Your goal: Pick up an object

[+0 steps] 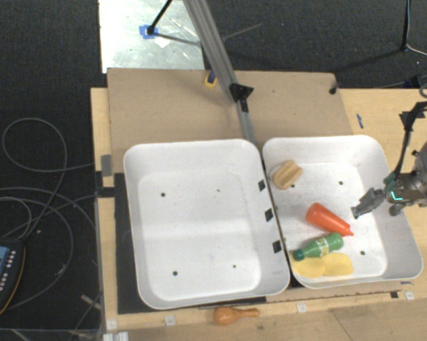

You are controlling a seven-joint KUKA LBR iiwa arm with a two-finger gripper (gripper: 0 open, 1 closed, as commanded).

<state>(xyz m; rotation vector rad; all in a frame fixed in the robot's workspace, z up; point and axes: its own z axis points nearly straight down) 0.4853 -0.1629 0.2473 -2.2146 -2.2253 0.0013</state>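
Objects in right bin: four, all in the right bin (pixel 372 148), none between the claw's fingers.
Orange carrot-shaped piece (pixel 328 219): one, lying at a slant near the middle of the bin floor, its pointed end toward the claw.
Green bottle (pixel 319 246): one, lying on its side just below the carrot piece, its cap end toward the divide between the bins.
Yellow pieces (pixel 324 266): one flat pale-yellow lump, possibly two lobes side by side; it touches the bottle from below and sits close to the near wall.
Tan block (pixel 286 174): one, bread-coloured, alone in the far left corner, well apart from the other three.
Claw (pixel 361 207): over the right side of the right bin, just beside the tip of the carrot piece; I cannot tell whether its fingers are spread or pressed together.
Arm (pixel 418 186): reaches in from the right edge, across the right rim.
Open room, right bin: the far right quarter and the near right corner are bare floor; the three grouped things crowd the near left part.
Left bin (pixel 194 223): one, its right rim touching the right bin.
Outside the bins: one orange-brown pear-shaped thing (pixel 234 314) on the tabletop (pixel 197 104), just beyond the left bin's near rim.
Floor: looped cables (pixel 32 179) and one handheld pendant (pixel 6 268) left of the tabletop.
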